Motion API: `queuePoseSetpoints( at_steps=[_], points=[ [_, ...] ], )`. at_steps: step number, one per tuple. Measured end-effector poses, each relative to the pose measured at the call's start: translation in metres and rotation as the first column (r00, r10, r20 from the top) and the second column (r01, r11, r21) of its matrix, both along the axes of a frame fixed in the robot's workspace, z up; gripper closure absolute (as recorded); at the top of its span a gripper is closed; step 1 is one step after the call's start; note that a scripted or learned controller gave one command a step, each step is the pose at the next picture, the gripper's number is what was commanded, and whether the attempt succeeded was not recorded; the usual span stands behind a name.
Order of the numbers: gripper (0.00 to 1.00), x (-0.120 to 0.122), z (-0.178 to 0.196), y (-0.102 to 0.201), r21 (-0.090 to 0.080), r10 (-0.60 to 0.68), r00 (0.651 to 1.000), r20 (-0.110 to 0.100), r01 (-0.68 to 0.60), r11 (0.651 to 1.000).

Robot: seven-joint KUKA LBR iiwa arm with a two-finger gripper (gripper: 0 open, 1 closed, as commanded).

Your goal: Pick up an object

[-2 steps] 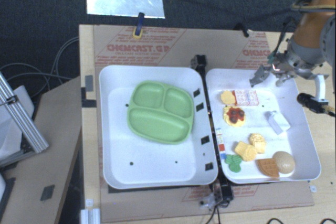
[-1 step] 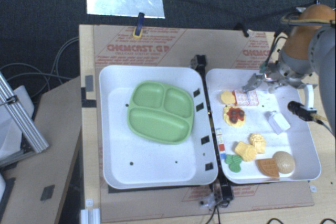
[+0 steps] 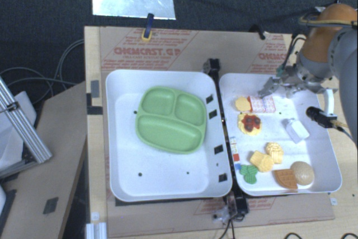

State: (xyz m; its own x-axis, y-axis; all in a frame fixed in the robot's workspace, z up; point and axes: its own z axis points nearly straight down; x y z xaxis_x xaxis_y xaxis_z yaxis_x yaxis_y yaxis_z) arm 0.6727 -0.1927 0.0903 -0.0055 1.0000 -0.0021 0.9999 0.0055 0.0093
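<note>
In the camera view the gripper (image 3: 272, 87) hangs low over the far edge of the right bin (image 3: 324, 145), just beside the red-and-white packet (image 3: 262, 104) and the small yellow piece (image 3: 242, 104); whether it is spread or closed I cannot tell, and nothing shows between its tips. The left bin (image 3: 120, 137) carries a green divided tray (image 3: 171, 119), while more toy foods crowd the right bin's near edge. I judge this the approach step, and the next move calls for settling squarely over one item, likely the packet, before closing.
</note>
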Motion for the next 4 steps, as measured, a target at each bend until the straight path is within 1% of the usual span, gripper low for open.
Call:
queuePoseSetpoints(
  at_steps=[1, 2, 3, 4],
  points=[
    [1.0, 0.003, 0.013, 0.001, 0.0, 0.003, 1.0, 0.009, -0.003, 1.0],
    [1.0, 0.002, 0.059, 0.005, 0.001, 0.0, 1.0, -0.003, 0.0, 1.0],
    [1.0, 0.009, 0.111, 0.014, 0.001, 0.001, 1.0, -0.001, -0.001, 1.0],
    [1.0, 0.01, 0.136, 0.014, 0.001, 0.001, 1.0, -0.004, -0.001, 1.0]
  ],
)
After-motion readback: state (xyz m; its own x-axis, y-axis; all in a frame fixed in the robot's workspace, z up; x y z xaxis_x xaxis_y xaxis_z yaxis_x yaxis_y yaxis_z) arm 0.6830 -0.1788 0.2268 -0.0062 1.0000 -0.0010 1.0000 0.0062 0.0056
